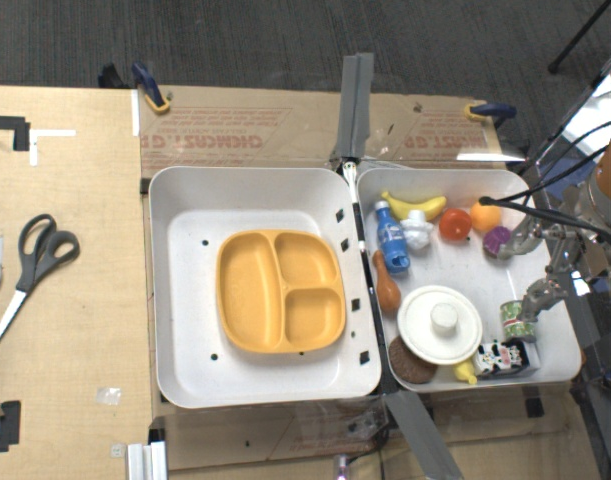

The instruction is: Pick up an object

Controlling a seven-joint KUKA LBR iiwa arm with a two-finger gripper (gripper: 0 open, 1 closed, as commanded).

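Seemingly spread pincer (530, 268) above right bin (545, 368), beside purple fruit (497, 239)

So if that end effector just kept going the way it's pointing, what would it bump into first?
Probably the small green-labelled can right beneath the end effector, near the right bin's edge, though depth is hard to judge from above.

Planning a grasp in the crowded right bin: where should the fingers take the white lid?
Probably the small raised knob at the centre of the white lid, coming straight down from above. The disc lies flat and looks wide for the fingers, with things crowding its edges; the knob stands clear.
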